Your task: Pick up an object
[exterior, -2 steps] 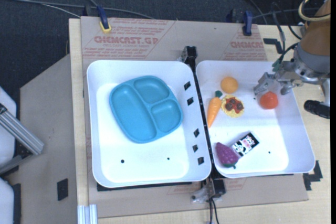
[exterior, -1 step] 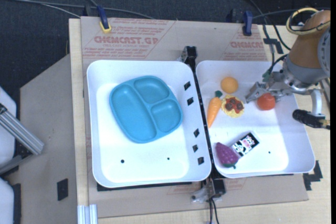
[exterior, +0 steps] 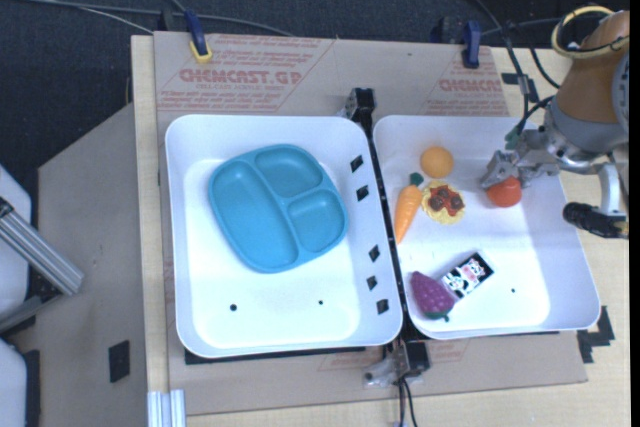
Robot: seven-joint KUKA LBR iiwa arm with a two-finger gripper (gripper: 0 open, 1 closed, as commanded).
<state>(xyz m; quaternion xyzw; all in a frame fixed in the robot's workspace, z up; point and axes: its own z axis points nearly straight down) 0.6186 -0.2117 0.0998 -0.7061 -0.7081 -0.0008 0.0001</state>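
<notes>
Far to the left of the jaws, the left bin holds one blue plate, rounded and split into three compartments, lying flat. A row of black clips runs along the seam between the two bins.

In the right bin, still left of the jaws, lie one carrot, orange with a green top, tilted with its tip toward the near side; one small orange ball just above it; and one yellow piece with red spots, touching or nearly touching the carrot. Lower down, nearer the front rim, sit one purple bunch of grapes and one small black-and-white carton, side by side and touching.

The gripper hangs in the right bin, near its far right part. A red, rounded object, one of its kind, sits right at the fingertips, at their lower edge. Whether it is pinched between the fingers or merely lies beneath them I cannot tell, nor how wide the jaws stand
</notes>
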